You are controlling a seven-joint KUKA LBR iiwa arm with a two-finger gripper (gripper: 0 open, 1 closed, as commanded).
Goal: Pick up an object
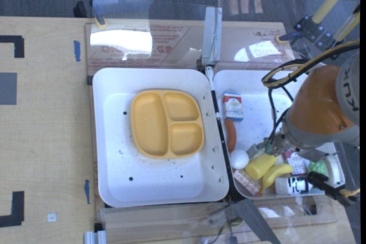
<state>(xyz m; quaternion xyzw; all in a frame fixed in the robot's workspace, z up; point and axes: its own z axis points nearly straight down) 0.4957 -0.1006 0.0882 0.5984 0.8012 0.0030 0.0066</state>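
i am down in the right white bin [251, 80], my grey arm with its orange band [317, 103] reaching in from the right. my gripper [273, 144] hangs low over the heap of small things at that bin's front edge. my own wrist covers the tips, so i cannot tell whether anything sits between them.

i judge the step in hand to be the reach and descent onto a target, with no grasp proven yet. the likeliest target is the yellow blocky plastic piece [261, 166], just beside my tips, touching the curved yellow banana toy [277, 173] at the front edge. the next move calls for settling over one item alone, closing on it, then lifting straight up to see whether it comes along. the pile is crowded, so a clean pinch on one thing will be hard.

counting the right bin: one small carton with a red and white label [233, 107] near the left wall toward the back, one reddish-brown sausage-shaped toy [231, 134] along the left wall, one white egg-shaped ball [239, 159] just in front of it, one yellow block, one banana, one green item [318, 168] at the right side, and some boxed things at the front edge that i cannot sort out.

the left white bin [108, 140] holds one yellow three-compartment plastic plate [167, 123], near its middle toward the back.
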